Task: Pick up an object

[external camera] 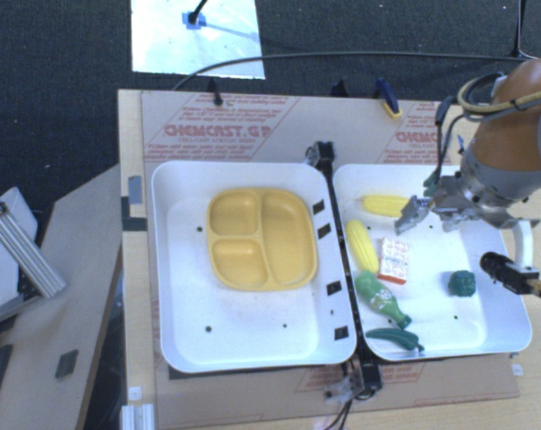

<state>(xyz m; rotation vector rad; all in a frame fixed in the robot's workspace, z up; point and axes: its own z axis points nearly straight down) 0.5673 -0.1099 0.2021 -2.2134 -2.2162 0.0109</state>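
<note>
Since the corn cob near the right bin's back edge looks light and smooth (plastic, probably), grab its middle; the gripper sits beside it.

From my remote seat, the only print I can read is on the clear protective sheet lying on the bench behind the two white bins. It carries red lettering, "CHEMCAST GP", in large letters at the left, with a line of smaller red text above it that is too fine for me to make out. The same red lettering repeats at the right end of the sheet, where the arm cuts part of it off. The small red-and-white packet in the right bin has printing on its face, but I cannot read any of it.
</note>
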